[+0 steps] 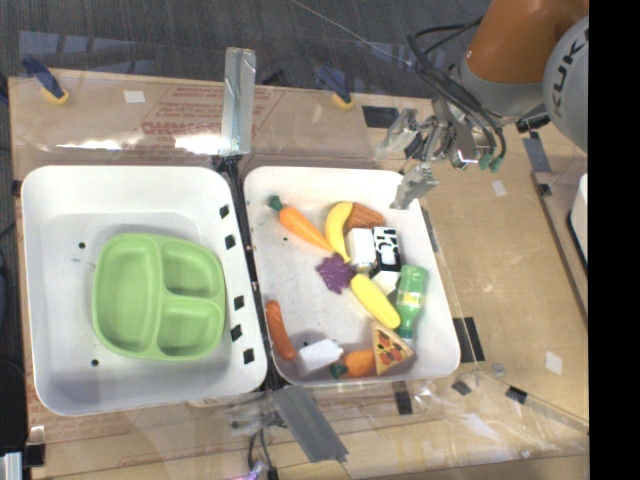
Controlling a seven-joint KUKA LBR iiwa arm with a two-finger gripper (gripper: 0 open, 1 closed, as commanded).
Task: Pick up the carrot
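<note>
We see the carrot (300, 226) lying in the right bin (440, 313), near its back left corner. It looks like a light, hard, smooth toy, so we would pinch its fat middle. Our gripper (412, 190) hangs open over the bin's back edge.
</note>
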